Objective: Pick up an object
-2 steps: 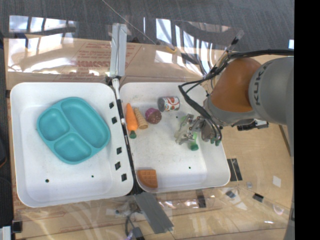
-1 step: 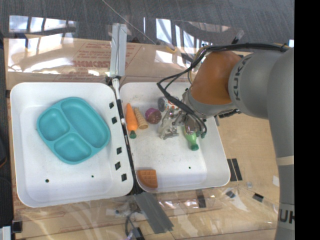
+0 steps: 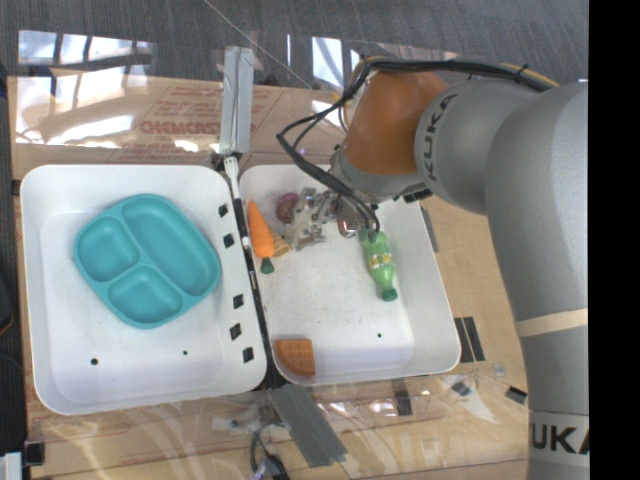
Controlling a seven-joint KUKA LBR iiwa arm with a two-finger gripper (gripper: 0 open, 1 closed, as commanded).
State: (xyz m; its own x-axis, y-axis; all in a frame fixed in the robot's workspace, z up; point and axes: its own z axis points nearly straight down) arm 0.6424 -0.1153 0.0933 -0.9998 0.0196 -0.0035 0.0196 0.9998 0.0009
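Low, arm bent over right bin

The right bin's middle floor is open. A carrot, a green bottle and a waffle sit around its edges. A blue tray fills much of the left bin.

Bright, even overhead light. Strong glare streaks on the clear sheet behind the bins and along the front edge. Soft, short shadows under the arm in the right bin. Whites near clipping. Slightly soft throughout; gripper detail smeared, perhaps motion blur. Mild edge distortion.
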